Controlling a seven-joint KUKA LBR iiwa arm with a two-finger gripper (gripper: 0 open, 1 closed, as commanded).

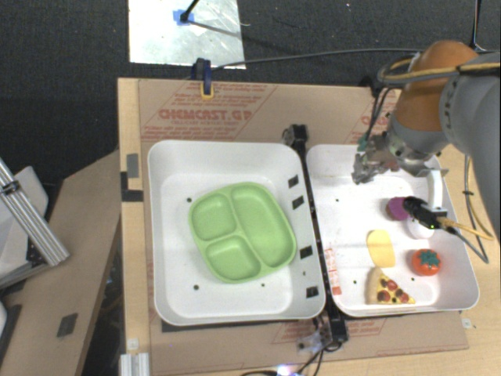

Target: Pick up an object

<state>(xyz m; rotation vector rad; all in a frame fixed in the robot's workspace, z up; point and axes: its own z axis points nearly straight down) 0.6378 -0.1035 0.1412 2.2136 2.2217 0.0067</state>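
In the right bin [344, 304], the pizza slice [387, 288] by the near rim, then tomato [427, 262], yellow block [381, 248] and purple piece [399, 207] sit close together, so the gripper [366, 171], near the far rim, its grip unreadable, risks nudging neighbours and closing on nothing.

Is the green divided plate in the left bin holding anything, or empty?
Empty. All three compartments of the green divided plastic plate show bare green; the toy food lies in the right white bin.

R bin: purple toy [399, 207], yellow wedge [381, 249], tomato [426, 262], pizza slice [387, 289], lying apart.
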